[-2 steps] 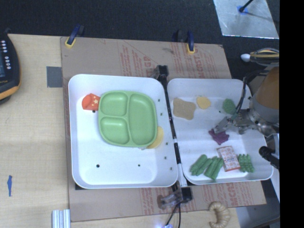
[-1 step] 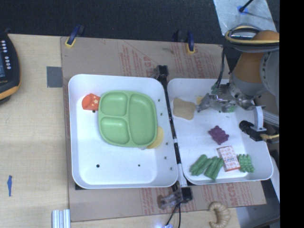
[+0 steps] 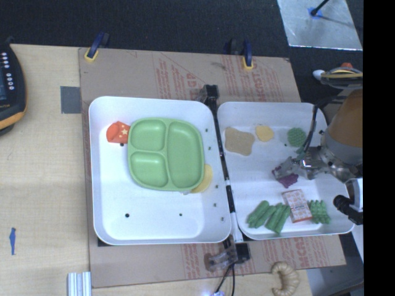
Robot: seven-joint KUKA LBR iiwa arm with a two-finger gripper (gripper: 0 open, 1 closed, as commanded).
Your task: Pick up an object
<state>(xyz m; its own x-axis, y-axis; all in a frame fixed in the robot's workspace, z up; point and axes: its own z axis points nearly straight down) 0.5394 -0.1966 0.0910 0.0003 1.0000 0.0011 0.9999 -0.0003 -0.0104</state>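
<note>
While the arm is stretched in from three o'clock, the gripper is seen low in the right bin, just over a small purple thing. Whether the gripper is apart or together cannot be told, because the end is small and blurred. No thing can be seen held in it.

The purple thing lies near the middle of the right bin. At five o'clock from it a red and white packet is seen, with green beans beside that at eight o'clock. A tan flat piece and a yellow round piece are found toward eleven o'clock. In the left bin a green plate is laid.

The purple thing is judged to be light and maybe soft. It should be taken at its two short sides, so it is not pushed away. It could be slid on the smooth white floor if it is only nudged.
</note>
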